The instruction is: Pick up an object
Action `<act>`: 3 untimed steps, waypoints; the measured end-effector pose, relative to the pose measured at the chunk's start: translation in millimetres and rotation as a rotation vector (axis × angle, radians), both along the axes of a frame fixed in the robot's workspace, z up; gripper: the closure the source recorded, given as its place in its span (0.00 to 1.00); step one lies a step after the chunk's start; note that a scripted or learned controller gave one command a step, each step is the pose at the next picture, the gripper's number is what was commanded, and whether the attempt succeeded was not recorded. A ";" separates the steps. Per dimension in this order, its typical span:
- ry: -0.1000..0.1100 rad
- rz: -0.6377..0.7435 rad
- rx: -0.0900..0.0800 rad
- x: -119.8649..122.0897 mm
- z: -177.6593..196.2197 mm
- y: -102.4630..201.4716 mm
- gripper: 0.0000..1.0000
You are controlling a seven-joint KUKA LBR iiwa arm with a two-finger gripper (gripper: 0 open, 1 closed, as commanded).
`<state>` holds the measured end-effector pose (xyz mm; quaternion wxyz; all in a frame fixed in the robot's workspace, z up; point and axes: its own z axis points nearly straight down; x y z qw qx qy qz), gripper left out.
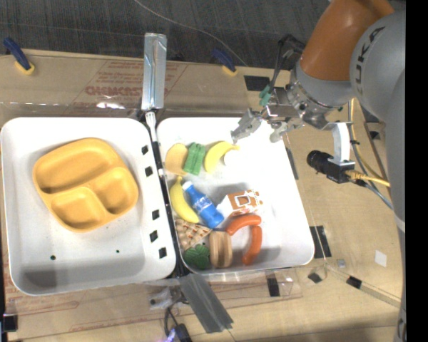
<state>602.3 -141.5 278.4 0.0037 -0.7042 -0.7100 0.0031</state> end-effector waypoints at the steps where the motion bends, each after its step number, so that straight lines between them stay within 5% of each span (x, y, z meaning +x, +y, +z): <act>1: 0.009 -0.085 0.000 -13.9 -119.3 41.2 0.00; 2: -0.006 -0.115 -0.001 15.2 -188.8 -0.6 0.00; 3: 0.002 0.014 0.002 52.9 -190.6 22.0 0.00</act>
